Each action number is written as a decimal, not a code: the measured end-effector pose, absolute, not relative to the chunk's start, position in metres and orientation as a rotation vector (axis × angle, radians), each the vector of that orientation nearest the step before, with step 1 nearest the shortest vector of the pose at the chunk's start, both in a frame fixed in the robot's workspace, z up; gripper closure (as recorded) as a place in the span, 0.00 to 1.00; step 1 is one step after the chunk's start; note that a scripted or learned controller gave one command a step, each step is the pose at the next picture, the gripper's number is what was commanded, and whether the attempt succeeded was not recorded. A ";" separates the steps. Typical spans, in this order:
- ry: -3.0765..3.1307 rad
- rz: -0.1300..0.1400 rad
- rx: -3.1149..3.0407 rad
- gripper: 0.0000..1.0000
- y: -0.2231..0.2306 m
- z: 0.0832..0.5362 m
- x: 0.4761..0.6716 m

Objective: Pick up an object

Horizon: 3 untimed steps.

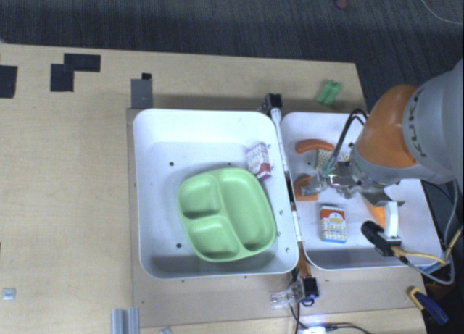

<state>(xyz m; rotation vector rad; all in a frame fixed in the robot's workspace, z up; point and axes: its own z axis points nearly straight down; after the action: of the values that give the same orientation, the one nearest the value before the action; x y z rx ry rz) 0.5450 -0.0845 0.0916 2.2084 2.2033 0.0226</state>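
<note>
Right bin: gripper low at left side, above orange item; finger state unclear. Sausage beyond, small carton nearer. Left bin: green divided plate, small packet.

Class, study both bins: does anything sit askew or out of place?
Yes. The green divided plate lies turned at an angle to the left bin's walls. A small green object lies outside the bins, on the bench behind the right bin.
</note>
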 end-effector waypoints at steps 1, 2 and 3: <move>2.206 0.033 2.207 1.00 -0.082 0.104 0.547; 2.206 0.031 2.207 0.00 -0.082 0.104 0.547; 2.205 0.038 2.205 1.00 -0.081 0.115 0.549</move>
<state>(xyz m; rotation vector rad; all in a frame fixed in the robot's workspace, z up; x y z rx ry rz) 0.5487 -0.0810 0.1149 2.2048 2.2055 0.0378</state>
